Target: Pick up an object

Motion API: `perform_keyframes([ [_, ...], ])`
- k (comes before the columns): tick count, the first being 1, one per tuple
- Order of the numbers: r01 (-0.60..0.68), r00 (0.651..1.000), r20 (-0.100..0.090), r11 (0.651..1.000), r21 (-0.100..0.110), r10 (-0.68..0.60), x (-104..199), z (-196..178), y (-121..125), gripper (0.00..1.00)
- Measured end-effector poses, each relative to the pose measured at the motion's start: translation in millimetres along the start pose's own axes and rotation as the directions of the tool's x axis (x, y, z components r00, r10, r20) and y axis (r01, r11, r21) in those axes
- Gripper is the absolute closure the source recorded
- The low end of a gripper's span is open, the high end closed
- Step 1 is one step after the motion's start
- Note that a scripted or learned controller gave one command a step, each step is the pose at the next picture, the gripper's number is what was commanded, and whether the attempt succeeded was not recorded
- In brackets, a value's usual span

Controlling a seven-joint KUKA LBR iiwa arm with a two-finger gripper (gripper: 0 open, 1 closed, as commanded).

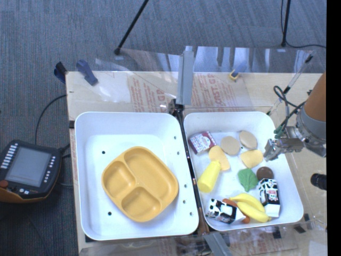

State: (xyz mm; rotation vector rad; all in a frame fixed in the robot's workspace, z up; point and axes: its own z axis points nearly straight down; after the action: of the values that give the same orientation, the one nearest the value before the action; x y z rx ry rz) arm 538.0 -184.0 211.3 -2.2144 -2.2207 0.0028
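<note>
The task names no particular object, so the candidates are the toys heaped in the right-hand bin (194,122), which takes up the lower right of the frame. They lie loose and jumbled, as things dumped in for grasp trials would: a small red-and-white box (202,141) near the bin's upper left corner, two tan discs (230,145) and (248,139) beside it, a yellow bottle (209,177) leaning toward the middle, a pale yellow wedge (252,158) and a brown disc (264,173) toward the right wall, a green leaf piece (248,179) between them, and along the lower edge a banana (251,207), a black-and-white cow-patterned carton (222,210) and an upright milk-style carton (269,195). Several touch or overlap, which I judge makes a clean two-finger grasp harder at the bottom than among the more separate pieces higher up.

The gripper (273,149) sits at the right middle of the frame, over the bin's right rim, just beside the yellow wedge and above the brown disc. Nothing is visible between its tips, and whether it is spread or closed I cannot tell at this size. The arm (314,116) enters from the right edge, wrist angled down and to the left, cables looping above it.

The left bin (85,143), in the lower left, holds a yellow divided tray (139,183).
</note>
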Motion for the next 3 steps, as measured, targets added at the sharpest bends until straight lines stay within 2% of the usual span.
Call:
perform_keyframes([
  [1,0.069,0.998,-0.002,0.998,0.004,-0.069,-6.5,114.2,-4.8,0.00],
  [2,0.066,0.998,-0.002,0.998,0.002,-0.066,-7.1,103.5,-4.0,1.00],
  [3,0.051,0.999,0.001,0.999,-0.007,-0.051,56.5,15.1,10.2,1.00],
])
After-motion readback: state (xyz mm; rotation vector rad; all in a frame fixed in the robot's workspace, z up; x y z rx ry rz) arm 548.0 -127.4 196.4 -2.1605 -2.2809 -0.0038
